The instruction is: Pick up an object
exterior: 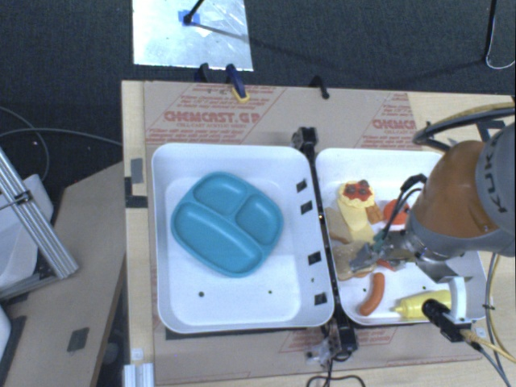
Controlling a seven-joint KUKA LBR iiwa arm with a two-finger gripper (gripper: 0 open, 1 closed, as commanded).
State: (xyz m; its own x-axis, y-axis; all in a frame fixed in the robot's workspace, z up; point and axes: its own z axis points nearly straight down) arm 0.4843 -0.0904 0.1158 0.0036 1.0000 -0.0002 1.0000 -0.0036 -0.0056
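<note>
- Two white bins sit side by side before us: the left bin [173, 216] carries a blue divided plate [228, 222], and the right bin [379, 161] at three o'clock holds all the toy food, so any pick has to come from there.
- We see the arm [459, 200] covering the three o'clock half of that bin; it hides whatever lies beneath, so we may misjudge what is reachable.
- We find the gripper [372, 254] low over the clutter at the bin's centre, its dark fingers blurred against the pieces, and we cannot tell whether they are spread or closed, or on anything.
- We judge the crowding the main risk: the yellow cake slice [355, 208] at twelve o'clock of the gripper touches tan pieces, so the fingers could nudge instead of grip.
- We think the sausage [372, 296] at six o'clock, lying free, could roll aside.
- We note the mustard bottle [421, 303] near the five o'clock rim, which leaves little finger room.
</note>
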